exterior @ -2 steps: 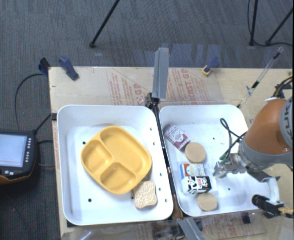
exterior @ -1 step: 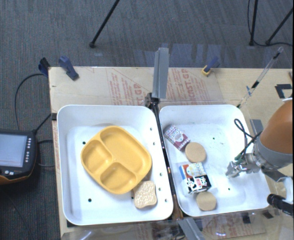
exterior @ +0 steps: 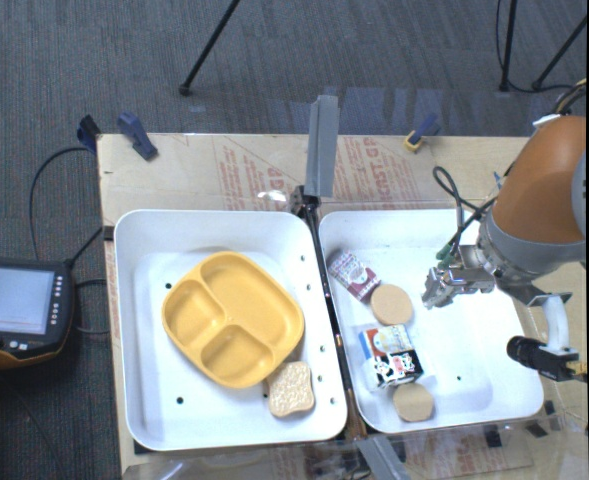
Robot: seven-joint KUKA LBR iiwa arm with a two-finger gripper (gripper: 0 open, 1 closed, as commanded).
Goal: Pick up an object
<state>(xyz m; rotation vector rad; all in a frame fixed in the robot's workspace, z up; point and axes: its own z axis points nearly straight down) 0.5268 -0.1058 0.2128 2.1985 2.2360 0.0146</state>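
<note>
Grey carpet floor (dark tripod legs across it) behind a plywood bench.

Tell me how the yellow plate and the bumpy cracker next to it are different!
The yellow plate is far bigger than the cracker. The plate is bright yellow and smooth, while the cracker is pale tan and speckled. The plate has three hollow sections; the cracker is one flat piece. The cracker lies at the plate's lower edge. Both lie in the left bin.
</note>
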